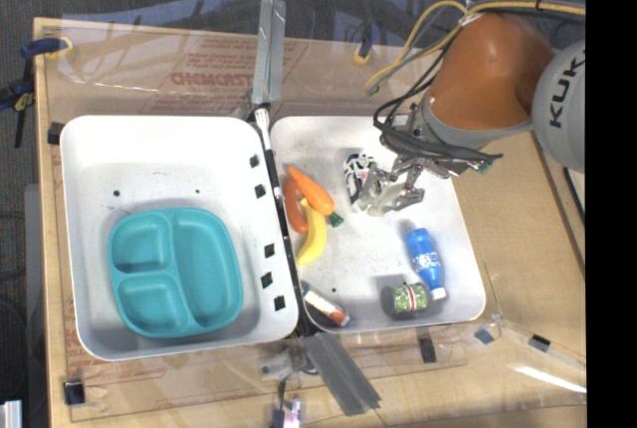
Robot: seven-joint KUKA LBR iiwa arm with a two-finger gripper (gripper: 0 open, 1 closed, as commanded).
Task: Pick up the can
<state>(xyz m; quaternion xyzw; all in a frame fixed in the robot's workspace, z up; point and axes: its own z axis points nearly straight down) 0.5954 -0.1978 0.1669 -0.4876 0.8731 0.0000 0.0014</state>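
Two bins: right bin [460,217] taken as landmark.
Can [408,298]: lying at its near edge.
Gripper [390,189]: poised over its centre; finger state cannot be told.

Teal tray [176,270] — carrot [309,191], banana [314,239]

The can [406,298] sits in the near corner of the right bin [453,207], with the blue bottle [425,260] touching it on the far side and the bin wall just behind. There's bare floor to the can's left, up to the marker [324,308]. The banana [313,237] and carrot [310,191] are well clear, over by the divider.
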